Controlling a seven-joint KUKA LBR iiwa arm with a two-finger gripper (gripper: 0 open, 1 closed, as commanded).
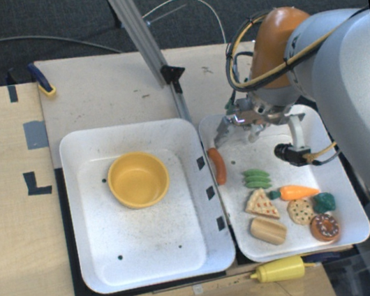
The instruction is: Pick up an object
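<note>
My gripper (237, 132) hangs over the far end of the right bin (338, 152), open, with nothing between its fingers. Just below and left of it an orange-red sausage (217, 165) lies against the bin's left wall. Closer to the front are a green pea pod (256, 178), a carrot (298, 192), a pizza slice (261, 205), a cookie (299, 211), a broccoli piece (324, 202), a bread roll (268, 230) and a chocolate donut (324, 227). None of them touches the gripper.
A yellow bowl (138, 179) sits in the left bin (92, 224). A yellow mustard bottle (281, 270) lies on the bench in front of the right bin. A grey pole (140, 34) slants down between the bins at the back. The arm covers the bin's right side.
</note>
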